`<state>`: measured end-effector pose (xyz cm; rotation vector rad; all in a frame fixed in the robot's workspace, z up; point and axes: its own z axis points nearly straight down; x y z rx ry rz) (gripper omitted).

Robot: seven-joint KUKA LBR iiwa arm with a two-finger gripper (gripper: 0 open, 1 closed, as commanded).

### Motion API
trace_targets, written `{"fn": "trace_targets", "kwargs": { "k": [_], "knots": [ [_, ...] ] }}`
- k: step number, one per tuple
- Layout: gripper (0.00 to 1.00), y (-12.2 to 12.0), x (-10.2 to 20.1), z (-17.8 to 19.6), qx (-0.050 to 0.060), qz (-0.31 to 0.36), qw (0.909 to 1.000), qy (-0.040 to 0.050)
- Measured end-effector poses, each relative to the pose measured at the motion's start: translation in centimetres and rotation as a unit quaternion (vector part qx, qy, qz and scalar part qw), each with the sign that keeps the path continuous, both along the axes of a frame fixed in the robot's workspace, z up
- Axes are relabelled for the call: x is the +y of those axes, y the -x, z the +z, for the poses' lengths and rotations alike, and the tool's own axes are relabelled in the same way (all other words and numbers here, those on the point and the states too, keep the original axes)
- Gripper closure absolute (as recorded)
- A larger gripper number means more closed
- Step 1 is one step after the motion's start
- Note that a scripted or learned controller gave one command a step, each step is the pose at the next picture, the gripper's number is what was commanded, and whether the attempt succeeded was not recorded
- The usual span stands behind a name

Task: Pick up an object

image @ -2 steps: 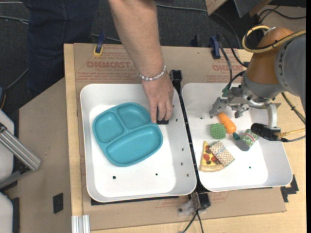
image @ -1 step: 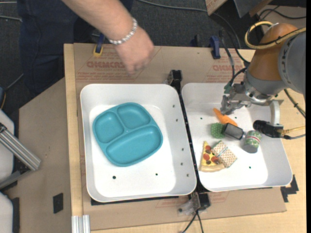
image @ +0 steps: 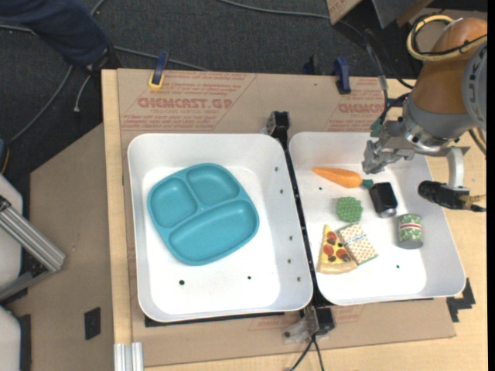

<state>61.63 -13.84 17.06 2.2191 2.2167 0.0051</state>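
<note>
My pincer (image: pixel 377 163) hangs low at right of centre in the right bin (image: pixel 441 280), over the carrot (image: pixel 337 176), poised to pick; its opening I cannot tell.

Red print reading roughly "CHEMCAST GP" repeats on the brown cardboard sheet (image: pixel 193 99) covering the worktop, left of the tool (image: pixel 377 163).

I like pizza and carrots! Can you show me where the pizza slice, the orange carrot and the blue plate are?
Toy pizza slice (image: pixel 334 250), camera view, on its red toppings.
Orange toy carrot (image: pixel 338 176), camera view, middle of its body.
Blue plastic divided plate (image: pixel 209 230), camera view, in its largest compartment.
</note>
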Motion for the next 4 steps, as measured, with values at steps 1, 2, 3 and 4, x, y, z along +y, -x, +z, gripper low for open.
{"fn": "trace_targets", "kwargs": {
  "k": [1,2,3,4],
  "knots": [
    [1.00,-0.1,-0.2,6.6,-0.002,0.001,1.0000,0.0003],
    [1.00,0.0,-0.3,13.1,-0.002,0.001,1.0000,0.0005],
    [1.00,1.5,5.7,12.0,0.004,0.004,1.0000,-0.0023],
    [1.00,2.0,10.8,9.9,0.005,0.004,1.0000,-0.0020]
  ]
}}
